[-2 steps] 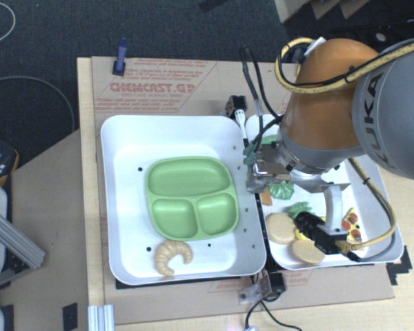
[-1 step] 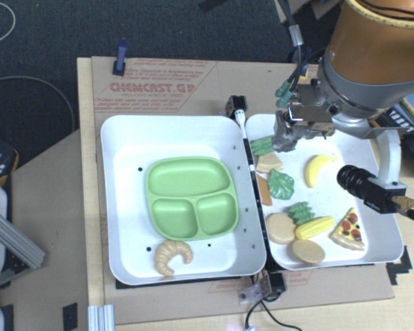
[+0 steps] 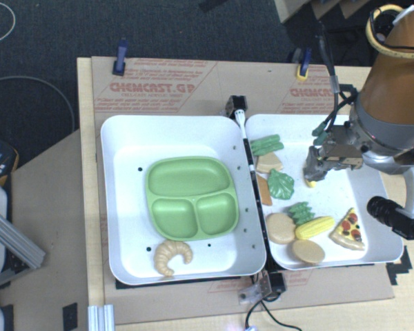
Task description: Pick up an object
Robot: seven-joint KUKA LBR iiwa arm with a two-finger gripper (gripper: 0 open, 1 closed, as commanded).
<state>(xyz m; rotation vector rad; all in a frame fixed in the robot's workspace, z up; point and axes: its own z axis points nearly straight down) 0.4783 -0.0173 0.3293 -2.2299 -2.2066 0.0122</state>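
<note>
The gripper [image 3: 316, 174] hangs over the far part of the right bin [image 3: 383, 250] with its fingers narrow and nothing visible between them, so no pick is made; the candidate objects, including the green leaf [image 3: 281, 184], lie near-left of it.

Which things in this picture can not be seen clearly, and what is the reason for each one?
- Gripper, camera view: fingertips too small and dark to tell open or shut, or whether they hold anything.
- Right bin, camera view: its far right part is hidden under the arm.
- Orange strip beside the green leaf, camera view: too small to identify.
</note>
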